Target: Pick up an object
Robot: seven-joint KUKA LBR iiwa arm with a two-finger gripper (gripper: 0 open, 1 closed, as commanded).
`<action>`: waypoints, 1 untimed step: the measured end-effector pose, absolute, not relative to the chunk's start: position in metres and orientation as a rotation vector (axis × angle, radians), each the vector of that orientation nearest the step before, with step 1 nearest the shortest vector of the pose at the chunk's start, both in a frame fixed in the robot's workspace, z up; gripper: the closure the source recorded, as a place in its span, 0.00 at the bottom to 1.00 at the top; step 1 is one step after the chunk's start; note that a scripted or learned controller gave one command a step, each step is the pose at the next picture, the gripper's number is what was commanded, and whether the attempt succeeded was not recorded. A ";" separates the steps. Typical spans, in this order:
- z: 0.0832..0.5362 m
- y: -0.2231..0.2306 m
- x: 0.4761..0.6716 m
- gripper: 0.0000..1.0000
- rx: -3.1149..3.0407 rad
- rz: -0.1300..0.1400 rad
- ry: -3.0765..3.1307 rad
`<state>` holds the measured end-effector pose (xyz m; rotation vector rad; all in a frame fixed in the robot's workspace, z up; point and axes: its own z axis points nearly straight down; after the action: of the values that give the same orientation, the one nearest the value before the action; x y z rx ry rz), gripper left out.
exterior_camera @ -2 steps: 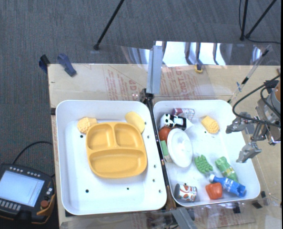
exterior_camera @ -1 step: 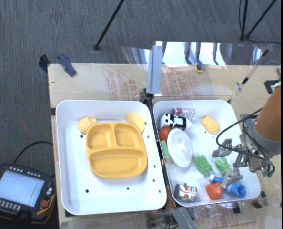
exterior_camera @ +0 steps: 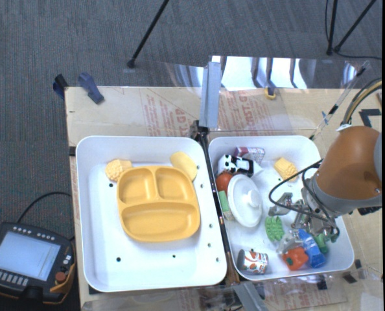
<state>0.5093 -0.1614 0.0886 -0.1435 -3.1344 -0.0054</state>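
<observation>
Bins numbered two, white and shallow, side by side across the middle of the frame. The left bin [exterior_camera: 95, 238] held three things: one yellow divided plate [exterior_camera: 158, 203] at its centre, one yellow waffle-like piece [exterior_camera: 118, 169] touching the plate's upper left corner, and one pale yellow rounded piece [exterior_camera: 184, 164] at its upper right. The right bin [exterior_camera: 296, 142] was crowded: one black-and-white cow toy [exterior_camera: 236, 165] near its upper left, one yellow textured block [exterior_camera: 284, 168] toward the upper right, one white lidded dish [exterior_camera: 245, 201] in the middle, one green piece [exterior_camera: 273, 229] just right of the dish, one small printed can [exterior_camera: 254, 260] at the lower edge, and one orange piece [exterior_camera: 295, 258] touching one blue piece [exterior_camera: 313, 251] at the lower right. The arm entered from the right edge, its orange band [exterior_camera: 349, 164] above the wrist, the gripper [exterior_camera: 307, 229] lowered into the right bin's lower right part, just above the blue and orange pieces. How far its jaws stood apart could not be told, nor whether anything sat between them.
</observation>
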 end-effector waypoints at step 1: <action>0.086 -0.136 0.484 0.00 -0.236 -0.003 -3.129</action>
<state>0.4843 -0.1358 0.0864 -0.2359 -3.1292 -0.0034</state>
